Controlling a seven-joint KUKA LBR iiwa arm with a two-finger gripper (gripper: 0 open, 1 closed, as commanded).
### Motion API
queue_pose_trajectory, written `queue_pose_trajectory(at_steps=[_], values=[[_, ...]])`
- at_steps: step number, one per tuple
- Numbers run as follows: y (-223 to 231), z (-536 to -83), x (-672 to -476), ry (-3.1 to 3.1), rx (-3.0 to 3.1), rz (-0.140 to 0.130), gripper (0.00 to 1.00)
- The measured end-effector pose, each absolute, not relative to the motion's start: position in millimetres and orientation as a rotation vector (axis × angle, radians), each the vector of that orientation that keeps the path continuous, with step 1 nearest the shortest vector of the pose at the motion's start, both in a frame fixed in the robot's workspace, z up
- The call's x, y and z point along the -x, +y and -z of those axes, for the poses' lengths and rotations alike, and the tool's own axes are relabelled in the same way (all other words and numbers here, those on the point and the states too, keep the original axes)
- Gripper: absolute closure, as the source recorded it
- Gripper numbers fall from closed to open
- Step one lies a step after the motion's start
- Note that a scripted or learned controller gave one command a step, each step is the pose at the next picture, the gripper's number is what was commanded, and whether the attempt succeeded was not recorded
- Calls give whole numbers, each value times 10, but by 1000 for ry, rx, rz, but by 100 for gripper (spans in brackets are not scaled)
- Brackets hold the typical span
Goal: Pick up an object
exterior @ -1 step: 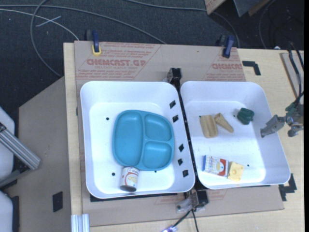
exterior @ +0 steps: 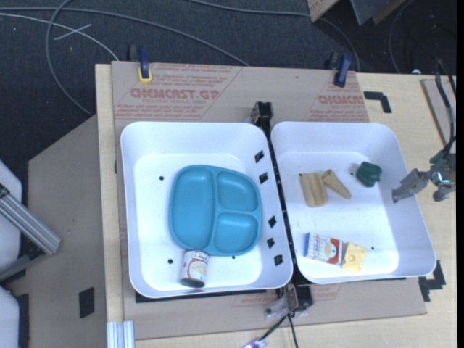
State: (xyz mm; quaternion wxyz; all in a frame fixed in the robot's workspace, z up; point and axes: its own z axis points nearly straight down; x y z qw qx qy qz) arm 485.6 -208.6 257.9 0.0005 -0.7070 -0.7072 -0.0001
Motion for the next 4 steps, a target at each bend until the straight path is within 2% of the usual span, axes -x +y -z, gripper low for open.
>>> queue_pose_trajectory(at_steps=[3,4], values=[[-1936,-840,-4866,-2218,2217,-1,0],[-1940,-972,-4875,-2220,2221,2,100]])
